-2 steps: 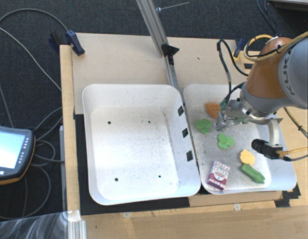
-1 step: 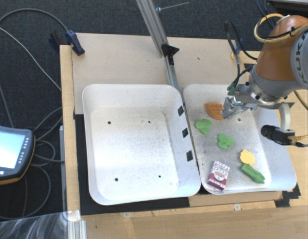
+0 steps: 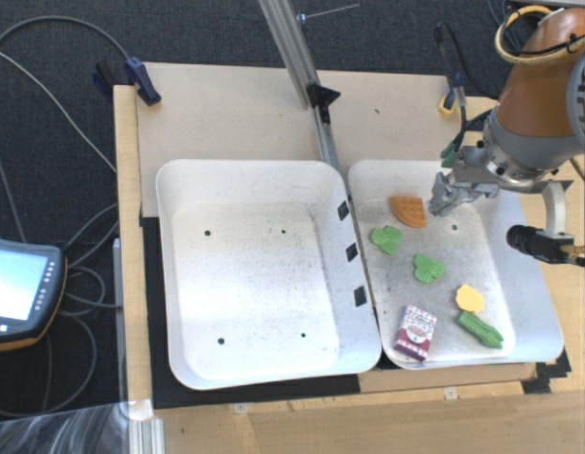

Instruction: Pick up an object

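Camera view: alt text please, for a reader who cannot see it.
A grey-and-orange arm's gripper hangs beside an orange piece in the right bin, which also holds green pieces, a yellow piece and a small carton.

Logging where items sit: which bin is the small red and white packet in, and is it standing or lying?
Right bin, lying flat: the packet rests face up near its front edge.

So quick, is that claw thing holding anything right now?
Gripper: low in the right bin, beside the orange piece; whether it grips anything cannot be told.
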`<state>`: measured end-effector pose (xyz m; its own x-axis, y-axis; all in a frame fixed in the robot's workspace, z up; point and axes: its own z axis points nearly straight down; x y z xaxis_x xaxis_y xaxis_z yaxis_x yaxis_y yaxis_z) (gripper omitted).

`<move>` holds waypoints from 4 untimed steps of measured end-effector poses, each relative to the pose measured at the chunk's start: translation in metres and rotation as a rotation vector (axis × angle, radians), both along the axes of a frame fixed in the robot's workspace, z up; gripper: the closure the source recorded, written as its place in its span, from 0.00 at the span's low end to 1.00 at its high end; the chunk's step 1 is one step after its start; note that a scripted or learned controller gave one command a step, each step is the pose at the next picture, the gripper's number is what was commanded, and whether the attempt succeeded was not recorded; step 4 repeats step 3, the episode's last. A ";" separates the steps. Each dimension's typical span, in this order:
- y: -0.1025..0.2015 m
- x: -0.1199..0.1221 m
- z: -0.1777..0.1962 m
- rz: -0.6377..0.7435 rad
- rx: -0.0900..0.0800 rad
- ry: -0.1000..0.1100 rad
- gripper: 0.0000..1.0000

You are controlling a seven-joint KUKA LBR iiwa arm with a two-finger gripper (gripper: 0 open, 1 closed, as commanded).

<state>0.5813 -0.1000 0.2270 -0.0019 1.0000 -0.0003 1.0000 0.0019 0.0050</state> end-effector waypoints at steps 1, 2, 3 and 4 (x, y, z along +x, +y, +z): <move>0.057 0.000 0.010 0.005 0.003 0.002 1.00; 0.103 0.001 0.013 0.005 0.002 0.003 1.00; 0.161 0.008 0.001 0.006 0.003 0.005 1.00; 0.161 0.008 0.001 0.006 0.003 0.005 1.00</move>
